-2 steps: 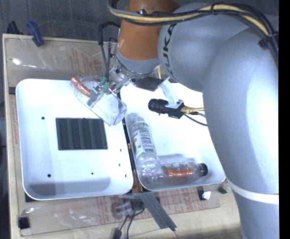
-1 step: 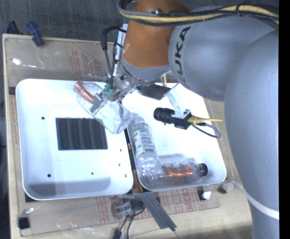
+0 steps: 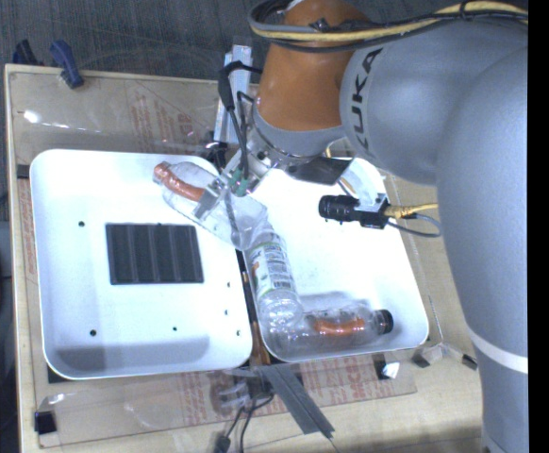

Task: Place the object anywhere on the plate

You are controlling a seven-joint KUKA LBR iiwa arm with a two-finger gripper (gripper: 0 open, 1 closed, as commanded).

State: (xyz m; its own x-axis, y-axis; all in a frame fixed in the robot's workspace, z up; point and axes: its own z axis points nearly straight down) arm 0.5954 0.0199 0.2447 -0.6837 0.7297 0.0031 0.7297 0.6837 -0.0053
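The plate is a dark ribbed rectangle lying flat in the middle of the left bin. A clear plastic bottle with a reddish-brown end hangs tilted over that bin's far right corner. My gripper is shut on its middle. The bottle's reddish end points up-left, and its other end slants down toward the divide between the bins. The plate lies down-left of the held bottle, well apart from it.
A labelled clear bottle lies along the left wall of the right bin. Another clear bottle with a black cap lies along that bin's near wall. Blue clamps sit at the bench's far left corner.
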